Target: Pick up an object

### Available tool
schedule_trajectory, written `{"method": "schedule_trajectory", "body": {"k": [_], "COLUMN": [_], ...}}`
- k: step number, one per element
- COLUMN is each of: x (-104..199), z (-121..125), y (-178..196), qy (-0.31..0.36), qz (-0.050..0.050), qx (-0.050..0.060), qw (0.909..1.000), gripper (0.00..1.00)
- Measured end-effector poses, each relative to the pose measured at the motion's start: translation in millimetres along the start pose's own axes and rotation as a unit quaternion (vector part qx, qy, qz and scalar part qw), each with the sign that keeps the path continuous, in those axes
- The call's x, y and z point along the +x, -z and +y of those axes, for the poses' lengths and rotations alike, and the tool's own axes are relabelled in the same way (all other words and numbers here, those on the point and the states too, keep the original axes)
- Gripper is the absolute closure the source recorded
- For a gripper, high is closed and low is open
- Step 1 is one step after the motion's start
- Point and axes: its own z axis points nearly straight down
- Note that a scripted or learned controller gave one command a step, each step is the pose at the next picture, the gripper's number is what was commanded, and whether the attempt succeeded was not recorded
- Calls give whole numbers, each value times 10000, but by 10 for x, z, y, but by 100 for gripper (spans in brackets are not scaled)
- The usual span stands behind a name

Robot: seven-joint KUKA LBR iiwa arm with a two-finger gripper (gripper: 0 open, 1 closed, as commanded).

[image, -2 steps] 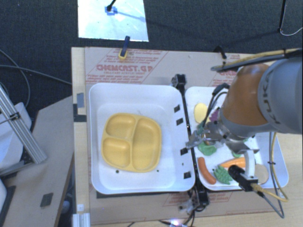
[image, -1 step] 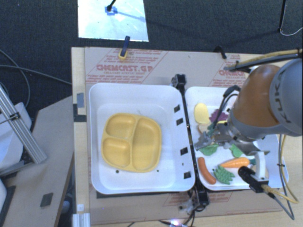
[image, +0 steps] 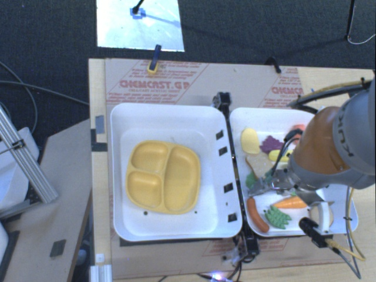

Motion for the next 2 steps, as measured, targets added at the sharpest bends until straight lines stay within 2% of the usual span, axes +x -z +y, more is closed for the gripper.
{"method": "schedule_trajectory", "body": {"k": [1, 2], "x": [-870, -588], "z": [180, 142], "y": [1094, 11], "qy": [-2, 34], "qz": [-35, -2], "qx": [-72, -23], "qw": [10000, 10000], "gripper": [0, 0]}}
